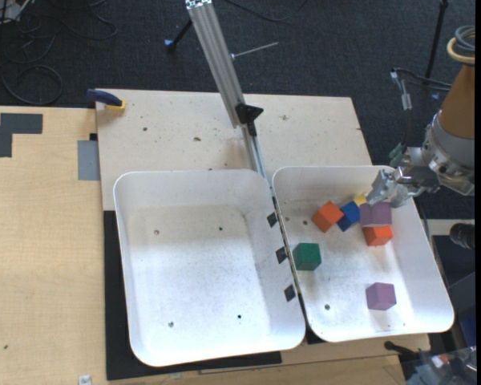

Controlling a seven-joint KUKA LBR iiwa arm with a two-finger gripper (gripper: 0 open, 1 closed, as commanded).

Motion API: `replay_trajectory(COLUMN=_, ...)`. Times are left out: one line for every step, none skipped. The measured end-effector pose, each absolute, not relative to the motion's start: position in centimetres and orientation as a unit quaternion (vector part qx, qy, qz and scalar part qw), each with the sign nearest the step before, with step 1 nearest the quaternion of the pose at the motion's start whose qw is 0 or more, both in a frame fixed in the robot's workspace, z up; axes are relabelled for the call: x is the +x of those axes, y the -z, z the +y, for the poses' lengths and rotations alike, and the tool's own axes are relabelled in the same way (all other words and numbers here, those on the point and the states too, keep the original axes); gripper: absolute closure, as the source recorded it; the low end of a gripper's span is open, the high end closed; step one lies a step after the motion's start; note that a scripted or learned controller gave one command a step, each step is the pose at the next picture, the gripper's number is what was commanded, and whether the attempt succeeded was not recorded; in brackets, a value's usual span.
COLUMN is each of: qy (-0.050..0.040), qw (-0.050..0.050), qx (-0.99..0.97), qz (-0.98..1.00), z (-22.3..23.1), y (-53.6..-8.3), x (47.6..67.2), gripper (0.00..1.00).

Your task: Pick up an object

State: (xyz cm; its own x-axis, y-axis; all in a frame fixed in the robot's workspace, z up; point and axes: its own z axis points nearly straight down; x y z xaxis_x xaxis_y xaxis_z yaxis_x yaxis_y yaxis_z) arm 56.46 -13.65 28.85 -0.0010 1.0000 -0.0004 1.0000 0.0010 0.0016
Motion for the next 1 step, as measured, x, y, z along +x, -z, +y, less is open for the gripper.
replay_trajectory(qy=0.0013, qw=-0.003, qx=0.706, qz=0.708, z=-8.50, y=-26.87, x=54.20, gripper=1.00)
